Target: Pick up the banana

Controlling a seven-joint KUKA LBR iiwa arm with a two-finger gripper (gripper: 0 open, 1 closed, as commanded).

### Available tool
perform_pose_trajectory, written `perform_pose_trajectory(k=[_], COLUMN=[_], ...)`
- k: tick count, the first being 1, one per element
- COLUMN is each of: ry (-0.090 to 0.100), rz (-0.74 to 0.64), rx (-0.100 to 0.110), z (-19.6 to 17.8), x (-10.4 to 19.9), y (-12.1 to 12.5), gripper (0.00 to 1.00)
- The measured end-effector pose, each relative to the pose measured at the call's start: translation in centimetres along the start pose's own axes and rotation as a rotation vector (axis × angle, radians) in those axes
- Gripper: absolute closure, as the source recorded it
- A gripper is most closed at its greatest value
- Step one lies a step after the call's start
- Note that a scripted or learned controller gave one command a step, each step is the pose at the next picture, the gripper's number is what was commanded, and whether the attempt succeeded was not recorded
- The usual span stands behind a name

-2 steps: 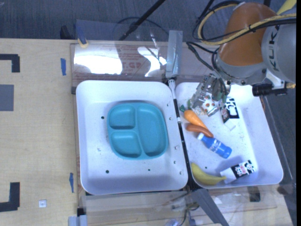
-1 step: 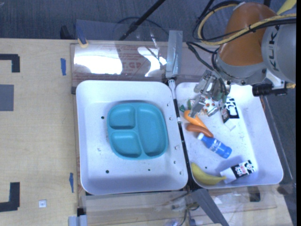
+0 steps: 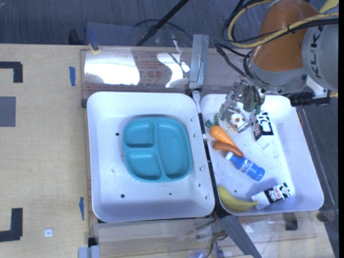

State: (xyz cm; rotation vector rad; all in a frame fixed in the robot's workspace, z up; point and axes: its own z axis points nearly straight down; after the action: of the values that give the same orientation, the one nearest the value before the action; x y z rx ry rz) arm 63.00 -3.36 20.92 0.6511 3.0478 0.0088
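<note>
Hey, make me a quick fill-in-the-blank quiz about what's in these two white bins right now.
1. The banana lies in the ____ bin's near corner.
2. The divided plate in the left bin is ____ in colour.
3. The tool hovers at the right bin's far end, beside the orange ____.
Missing words: right; blue; carrot

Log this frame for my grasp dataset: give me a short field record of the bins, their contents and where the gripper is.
left bin: holds a blue divided plate
right bin: holds carrot, blue bottle, banana, small carton
banana: near front edge of right bin, lying flat, untouched
carrot: near the bin's left wall, towards the back
blue bottle: mid-bin, just in front of the carrot
small carton: beside the banana's right end
gripper: over the back of the right bin, above the carrot, far from the banana
</note>
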Motion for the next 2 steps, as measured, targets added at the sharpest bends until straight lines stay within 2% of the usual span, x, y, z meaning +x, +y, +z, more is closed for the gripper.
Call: perform_pose_trajectory(k=[1, 2], ry=[0.000, 0.021], rz=[0.000, -0.136], rx=[0.000, 0.008], z=[0.0, 7.8], x=[0.0, 5.8], y=[0.0, -11.0], gripper=[0.00, 0.00])
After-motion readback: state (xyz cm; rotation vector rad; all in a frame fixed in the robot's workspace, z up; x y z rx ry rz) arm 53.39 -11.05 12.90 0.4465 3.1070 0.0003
